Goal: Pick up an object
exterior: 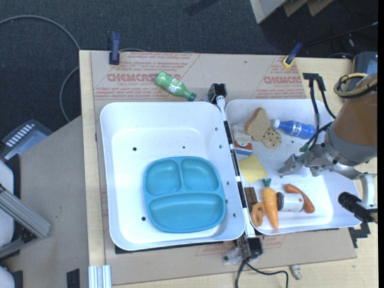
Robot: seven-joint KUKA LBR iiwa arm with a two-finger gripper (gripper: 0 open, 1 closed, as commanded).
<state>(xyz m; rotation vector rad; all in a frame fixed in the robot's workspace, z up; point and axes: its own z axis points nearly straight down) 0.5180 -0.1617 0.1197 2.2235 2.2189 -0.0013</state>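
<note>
The right bin (336, 218) holds a slice of brown bread (259, 123), a cracker (272, 138), a blue bottle (295, 128), a small carton (242, 144), a yellow block (252, 168), a carrot (270, 206), a white can (290, 202), a red-orange sausage (300, 195) and a pretzel (258, 213). My gripper (292, 165) hangs over the middle of this bin, right of the yellow block and just above the can and sausage. Nothing is visibly held in it.
A blue divided plate (183, 194) lies in the left bin (120, 131). On the bench behind the left bin lies a green bottle (174, 85). The arm's orange band (359, 120) and cables cover the right bin's right side.
</note>
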